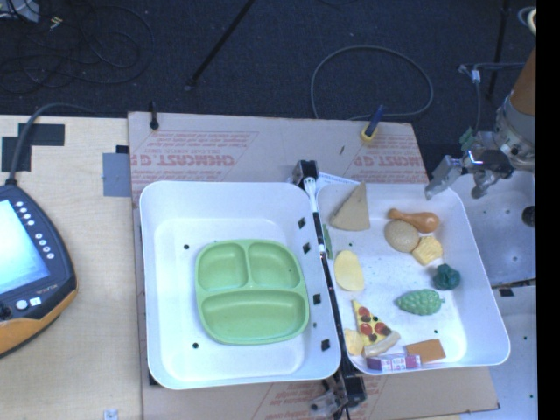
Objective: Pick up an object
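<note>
The gripper (462, 171) hovers just off the right bin's (484, 280) far right corner, fingers apparently spread apart and empty, with the toy drumstick (413, 220) nearest, down-left toward the bin's middle, its long axis running roughly left to right.

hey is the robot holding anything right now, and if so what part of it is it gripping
Nothing is held. The tool hangs above the right bin's upper right corner with nothing between its fingers; the toy foods, such as the drumstick, lie in the bin.
</note>
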`<move>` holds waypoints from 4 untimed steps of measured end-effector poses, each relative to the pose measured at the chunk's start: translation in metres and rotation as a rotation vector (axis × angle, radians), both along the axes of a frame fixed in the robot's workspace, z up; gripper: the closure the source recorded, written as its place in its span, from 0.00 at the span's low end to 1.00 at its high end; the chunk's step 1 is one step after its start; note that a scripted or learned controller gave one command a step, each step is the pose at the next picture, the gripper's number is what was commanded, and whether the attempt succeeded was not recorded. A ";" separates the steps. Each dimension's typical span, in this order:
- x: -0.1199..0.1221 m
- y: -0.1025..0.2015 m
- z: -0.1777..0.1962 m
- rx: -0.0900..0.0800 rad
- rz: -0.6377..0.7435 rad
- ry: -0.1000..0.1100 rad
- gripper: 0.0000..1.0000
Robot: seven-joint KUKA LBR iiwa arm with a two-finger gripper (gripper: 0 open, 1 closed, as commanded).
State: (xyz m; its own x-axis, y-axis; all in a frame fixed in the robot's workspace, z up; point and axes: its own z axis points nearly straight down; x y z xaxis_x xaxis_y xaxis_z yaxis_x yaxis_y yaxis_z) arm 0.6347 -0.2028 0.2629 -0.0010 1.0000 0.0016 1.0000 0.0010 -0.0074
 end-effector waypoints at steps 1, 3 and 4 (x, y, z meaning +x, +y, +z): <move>0.009 0.019 -0.166 -0.001 0.001 -0.003 0.00; 0.009 0.052 -0.177 -0.002 0.000 -0.003 0.00; 0.009 0.052 -0.171 0.002 0.000 0.003 1.00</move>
